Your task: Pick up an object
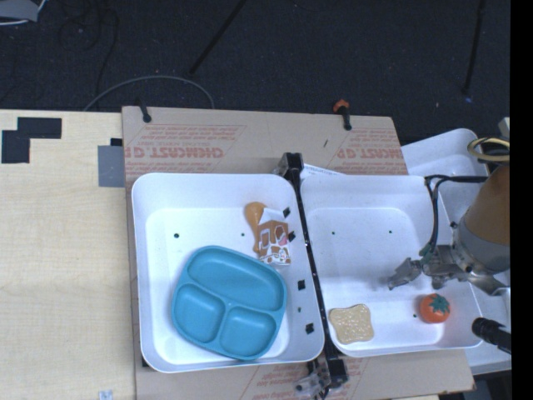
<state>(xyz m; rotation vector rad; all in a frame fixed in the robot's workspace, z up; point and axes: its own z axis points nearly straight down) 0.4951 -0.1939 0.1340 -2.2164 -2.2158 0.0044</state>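
Observation:
My gripper [416, 277] hangs over the right bin [366, 198], near its right side, with its fingers spread and nothing between them. Just below and to the right of it lies a small orange tomato-like toy [434, 307], apart from the fingers. A tan, toast-like piece [351, 323] rests at the right bin's front left corner. The left bin [158, 223] holds a blue divided plate [229, 301], a small patterned carton [273, 244] and an orange-brown piece [255, 215] behind it.
A black divider [304, 257] runs between the two bins. Both bins stand on a cardboard sheet [250, 144] on the wooden bench. The arm's grey body [491, 223] rises at the right edge, with cables beside it.

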